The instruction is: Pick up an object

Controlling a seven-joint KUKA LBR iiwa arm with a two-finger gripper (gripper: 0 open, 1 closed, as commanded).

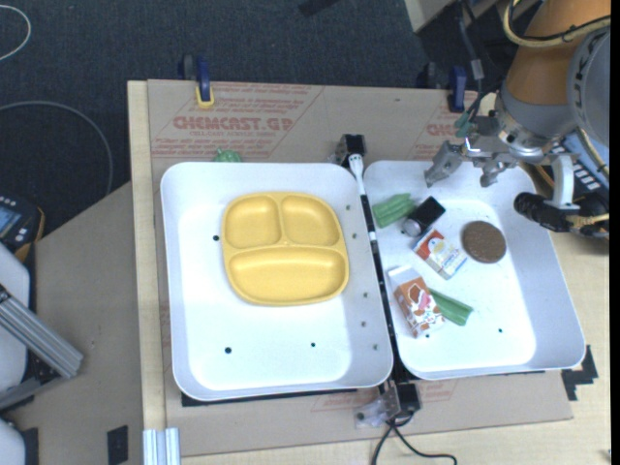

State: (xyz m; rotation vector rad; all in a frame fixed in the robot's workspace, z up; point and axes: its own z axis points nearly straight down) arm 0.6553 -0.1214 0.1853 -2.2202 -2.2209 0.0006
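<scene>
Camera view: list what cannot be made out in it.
- Gripper: too small and blurred to tell how the jaws stand.
- Small cartons: print too small to read.
- Black item: partly tucked behind a carton, identity unclear.
- Arm: cut off by the top and right edges.

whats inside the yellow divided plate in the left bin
All three compartments of the yellow divided plate look bare, nothing resting in them. The plate sits on the left bin floor; whatever lies beneath the plate is covered.
</scene>
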